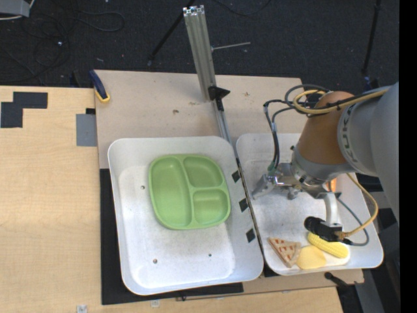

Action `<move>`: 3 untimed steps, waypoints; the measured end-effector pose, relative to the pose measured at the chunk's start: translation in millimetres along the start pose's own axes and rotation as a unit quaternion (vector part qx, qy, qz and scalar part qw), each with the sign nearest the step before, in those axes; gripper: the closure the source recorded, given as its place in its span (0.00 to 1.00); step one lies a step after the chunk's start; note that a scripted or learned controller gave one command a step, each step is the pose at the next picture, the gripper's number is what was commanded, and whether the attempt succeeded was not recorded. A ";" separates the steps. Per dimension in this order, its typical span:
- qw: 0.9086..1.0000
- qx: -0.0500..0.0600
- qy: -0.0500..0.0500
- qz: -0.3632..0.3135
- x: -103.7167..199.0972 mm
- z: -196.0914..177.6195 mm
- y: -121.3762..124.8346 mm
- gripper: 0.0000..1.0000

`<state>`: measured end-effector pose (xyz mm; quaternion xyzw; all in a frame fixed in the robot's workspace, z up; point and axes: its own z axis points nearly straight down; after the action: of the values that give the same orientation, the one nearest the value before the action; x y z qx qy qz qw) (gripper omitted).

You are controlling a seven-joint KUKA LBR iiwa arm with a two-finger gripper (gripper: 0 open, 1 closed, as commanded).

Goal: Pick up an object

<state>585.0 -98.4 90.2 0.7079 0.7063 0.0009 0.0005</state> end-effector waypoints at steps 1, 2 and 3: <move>1.000 -0.002 0.001 0.002 0.0 -12.9 1.6 1.00; 1.000 0.000 -0.001 -0.001 -2.9 -72.5 9.5 1.00; 1.000 0.000 0.000 -0.002 -2.0 -116.7 5.2 1.00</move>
<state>590.0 -100.4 206.8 0.7068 0.7074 0.0007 0.0010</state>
